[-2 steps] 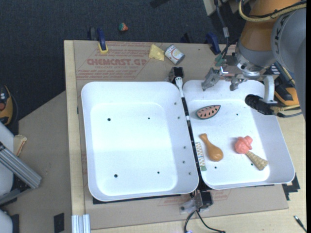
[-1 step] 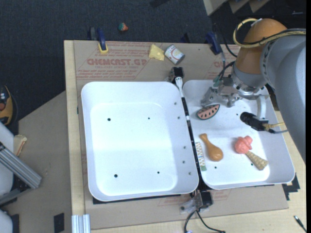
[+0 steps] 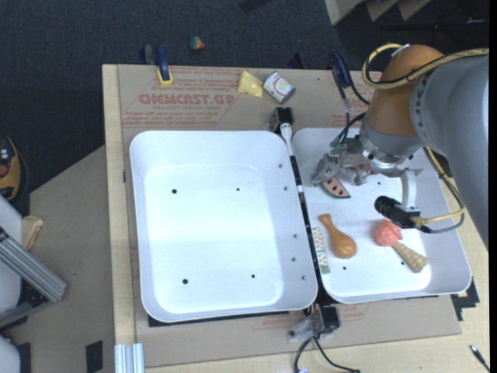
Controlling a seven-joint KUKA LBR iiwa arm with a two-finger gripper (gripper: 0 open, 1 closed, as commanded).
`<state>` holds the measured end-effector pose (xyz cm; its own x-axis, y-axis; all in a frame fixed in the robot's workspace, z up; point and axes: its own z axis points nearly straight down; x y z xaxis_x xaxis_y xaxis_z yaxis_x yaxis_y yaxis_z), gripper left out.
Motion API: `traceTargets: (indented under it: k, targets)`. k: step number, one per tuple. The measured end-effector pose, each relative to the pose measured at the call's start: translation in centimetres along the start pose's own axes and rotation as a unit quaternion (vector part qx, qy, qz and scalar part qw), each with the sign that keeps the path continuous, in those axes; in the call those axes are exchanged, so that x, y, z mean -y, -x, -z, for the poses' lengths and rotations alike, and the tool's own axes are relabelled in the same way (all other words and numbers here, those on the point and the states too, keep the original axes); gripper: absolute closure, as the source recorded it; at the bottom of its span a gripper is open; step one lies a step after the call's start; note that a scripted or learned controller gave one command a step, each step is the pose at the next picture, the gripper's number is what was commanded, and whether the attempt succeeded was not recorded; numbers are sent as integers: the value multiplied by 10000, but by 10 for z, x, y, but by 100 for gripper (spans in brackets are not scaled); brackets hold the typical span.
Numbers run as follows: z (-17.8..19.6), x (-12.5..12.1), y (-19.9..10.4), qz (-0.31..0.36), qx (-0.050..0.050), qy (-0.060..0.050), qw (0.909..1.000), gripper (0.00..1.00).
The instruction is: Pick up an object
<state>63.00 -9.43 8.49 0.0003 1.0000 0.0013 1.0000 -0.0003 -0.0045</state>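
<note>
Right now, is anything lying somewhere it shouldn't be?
Yes. A yellow scrap and a small box lie on the cardboard behind the bins, and a tiny toy sits on the dark floor. The other toys are in the right bin.

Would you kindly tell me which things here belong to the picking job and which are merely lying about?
For the job: gripper; right bin; drumstick; ice cream cone; brown piece.

Lying about: left bin; yellow piece; small box; blue clamps.
</note>
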Motion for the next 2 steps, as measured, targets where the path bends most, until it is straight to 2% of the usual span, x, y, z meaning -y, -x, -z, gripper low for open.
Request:
traceTargets:
  k: [1, 2]
  targets:
    - [11, -2, 1, -1, 6, 24, 10000, 100]
    - [107, -40, -54, 35, 5, 88, 10000, 100]
